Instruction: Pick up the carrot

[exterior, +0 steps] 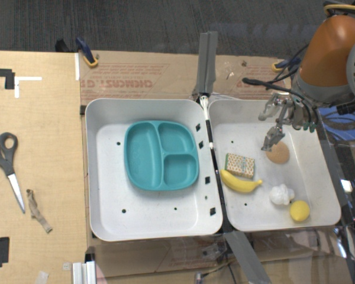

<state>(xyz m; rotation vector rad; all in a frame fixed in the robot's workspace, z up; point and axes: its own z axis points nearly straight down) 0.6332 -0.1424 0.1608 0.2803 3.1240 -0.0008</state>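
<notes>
Whether our gripper [274, 136] has its jaws apart or together, we cannot tell; it hovers over the right bin [319, 176], just beside a tan round object [278, 154]. We see no obvious carrot there.

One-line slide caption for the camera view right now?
Tool hovers above the right bin near a tan round item; teal plate left.

The arm [334, 46] is cut off by the right edge, and the gripper [273, 139] partly covers a tan object [279, 154].
</notes>
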